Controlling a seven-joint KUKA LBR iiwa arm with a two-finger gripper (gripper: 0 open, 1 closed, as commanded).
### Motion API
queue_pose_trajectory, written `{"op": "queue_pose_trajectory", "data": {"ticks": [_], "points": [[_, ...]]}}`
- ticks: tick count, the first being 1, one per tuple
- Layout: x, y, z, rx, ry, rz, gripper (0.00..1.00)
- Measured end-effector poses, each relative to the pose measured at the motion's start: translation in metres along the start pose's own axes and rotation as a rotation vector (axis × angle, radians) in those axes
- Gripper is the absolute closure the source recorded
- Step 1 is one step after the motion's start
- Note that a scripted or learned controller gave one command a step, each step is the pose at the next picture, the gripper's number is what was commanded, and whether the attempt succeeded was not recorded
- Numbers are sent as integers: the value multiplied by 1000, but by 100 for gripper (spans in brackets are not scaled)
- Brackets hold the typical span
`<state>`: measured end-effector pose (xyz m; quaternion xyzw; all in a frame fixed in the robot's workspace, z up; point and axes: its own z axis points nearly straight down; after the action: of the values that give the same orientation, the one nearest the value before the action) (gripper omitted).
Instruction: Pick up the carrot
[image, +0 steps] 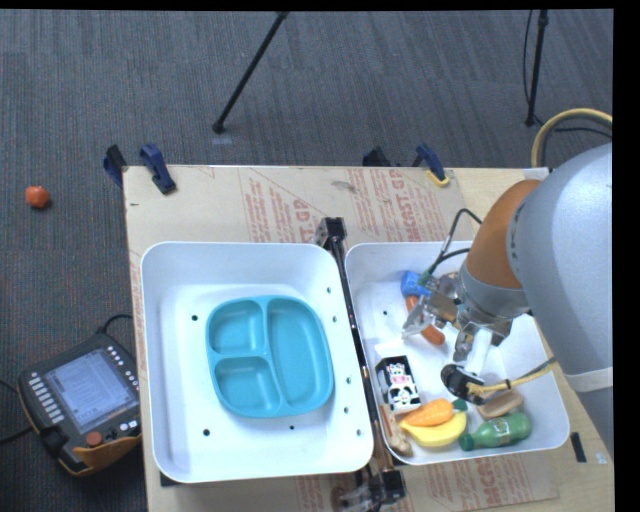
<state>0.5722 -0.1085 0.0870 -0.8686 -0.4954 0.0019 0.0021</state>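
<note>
The carrot (430, 411), orange with a green stub at its right end, lies near the front of the right bin (365, 262), resting against a yellow banana (438, 432). My gripper (440, 330) hangs over the middle of that bin, behind the carrot and apart from it. Its fingers (416, 318) stand open, and a small orange-red piece (433, 336) lies between them on the bin floor. The carrot is not held.
A cow-print carton (398, 384), a green bottle (497, 431), a brown piece (498, 405) and a blue item (413, 283) share the right bin. The left bin (160, 300) holds a blue divided plate (268, 355). A pendant (80, 400) sits on the floor at left.
</note>
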Motion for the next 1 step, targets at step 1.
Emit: {"op": "queue_pose_trajectory", "data": {"ticks": [1], "points": [[2, -1, -10, 4, 0, -8, 100]]}}
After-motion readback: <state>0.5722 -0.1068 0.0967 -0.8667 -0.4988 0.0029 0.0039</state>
